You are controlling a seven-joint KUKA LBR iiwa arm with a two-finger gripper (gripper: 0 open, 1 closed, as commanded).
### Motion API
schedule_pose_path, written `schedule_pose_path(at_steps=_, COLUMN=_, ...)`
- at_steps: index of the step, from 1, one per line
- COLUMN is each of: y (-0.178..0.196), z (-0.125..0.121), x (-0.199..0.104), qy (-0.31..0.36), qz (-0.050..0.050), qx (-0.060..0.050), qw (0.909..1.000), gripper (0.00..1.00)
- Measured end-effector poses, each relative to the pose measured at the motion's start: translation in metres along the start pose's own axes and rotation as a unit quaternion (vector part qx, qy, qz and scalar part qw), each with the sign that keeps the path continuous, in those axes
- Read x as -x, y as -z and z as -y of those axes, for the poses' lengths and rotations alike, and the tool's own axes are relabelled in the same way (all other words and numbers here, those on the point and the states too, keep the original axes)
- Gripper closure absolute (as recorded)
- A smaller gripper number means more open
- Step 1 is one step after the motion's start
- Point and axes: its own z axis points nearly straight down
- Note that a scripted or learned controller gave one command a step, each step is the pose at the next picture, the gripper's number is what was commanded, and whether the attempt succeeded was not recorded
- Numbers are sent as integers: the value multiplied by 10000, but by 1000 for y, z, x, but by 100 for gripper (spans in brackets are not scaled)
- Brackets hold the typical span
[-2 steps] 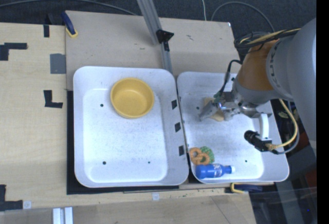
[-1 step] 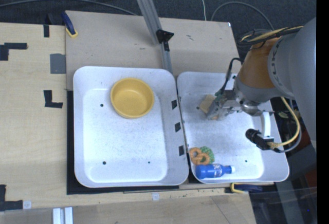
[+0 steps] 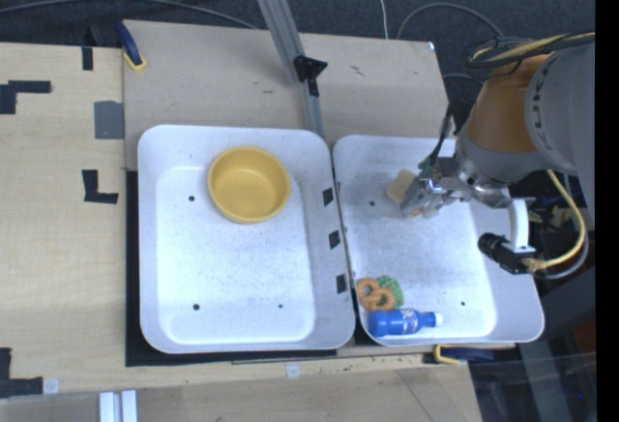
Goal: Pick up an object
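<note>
Your gripper [image 3: 423, 202] sat low in the right bin [image 3: 503, 314] against a tan block [image 3: 400, 186] — jaw state indiscernible; an off-centre contact could nudge it away.

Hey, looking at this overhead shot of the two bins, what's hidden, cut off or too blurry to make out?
- The hand: the wrist above hides it, so whether it grips anything is unclear.
- The tan object beside it: part covered by the hand, too blurred to identify.
- The orange and green items in the right bin's near corner: small, overlapping, kind unclear.
- The blue bottle: label too small to read.
- The arm: cut off by the right edge.
</note>
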Motion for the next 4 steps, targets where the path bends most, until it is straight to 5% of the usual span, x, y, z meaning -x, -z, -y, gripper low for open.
schedule_pose_path(at_steps=2, y=106, z=0, x=-9, qy=11, qz=5, qx=19, qw=10000, gripper=100)
schedule_pose_path(at_steps=3, y=121, z=0, x=-10, qy=4, qz=-1, qx=-7, qw=10000, gripper=100)
schedule_pose_path(at_steps=4, y=123, z=5, x=-57, qy=25, qz=-8, qx=-17, qw=10000, gripper=100)
